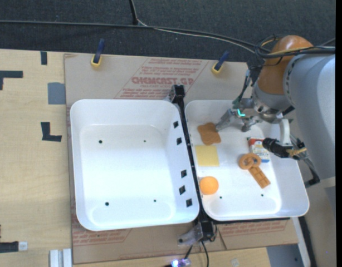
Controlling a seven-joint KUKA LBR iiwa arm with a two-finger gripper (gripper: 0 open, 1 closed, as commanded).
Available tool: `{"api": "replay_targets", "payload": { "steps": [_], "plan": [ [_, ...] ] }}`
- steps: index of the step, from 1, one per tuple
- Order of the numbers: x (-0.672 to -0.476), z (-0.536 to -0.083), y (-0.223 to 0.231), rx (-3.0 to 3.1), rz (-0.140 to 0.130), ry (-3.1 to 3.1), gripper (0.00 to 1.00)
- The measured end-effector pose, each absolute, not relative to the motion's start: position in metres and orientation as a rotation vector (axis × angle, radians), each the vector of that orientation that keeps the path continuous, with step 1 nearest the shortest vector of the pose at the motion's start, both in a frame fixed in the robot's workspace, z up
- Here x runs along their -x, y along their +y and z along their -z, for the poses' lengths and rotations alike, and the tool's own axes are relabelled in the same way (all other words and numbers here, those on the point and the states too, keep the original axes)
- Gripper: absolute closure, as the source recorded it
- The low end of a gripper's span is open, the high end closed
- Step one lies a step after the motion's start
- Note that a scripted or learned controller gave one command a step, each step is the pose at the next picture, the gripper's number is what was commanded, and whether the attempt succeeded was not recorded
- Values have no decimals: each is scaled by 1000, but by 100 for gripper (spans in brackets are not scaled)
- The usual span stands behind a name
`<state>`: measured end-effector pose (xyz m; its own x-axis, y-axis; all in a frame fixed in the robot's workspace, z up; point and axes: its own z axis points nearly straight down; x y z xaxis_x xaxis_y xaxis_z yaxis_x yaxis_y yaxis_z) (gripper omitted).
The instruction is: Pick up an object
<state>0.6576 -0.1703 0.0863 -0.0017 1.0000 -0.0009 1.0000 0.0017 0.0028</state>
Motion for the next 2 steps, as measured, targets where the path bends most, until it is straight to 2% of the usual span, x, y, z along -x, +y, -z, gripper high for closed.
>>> {"api": "replay_targets", "payload": {
  "steps": [1,2],
  "plan": [
    [-665,-85,-112,-2215,0,2226,0],
    [-649,-85,-110,-2219,2,2221,0]
  ]
}}
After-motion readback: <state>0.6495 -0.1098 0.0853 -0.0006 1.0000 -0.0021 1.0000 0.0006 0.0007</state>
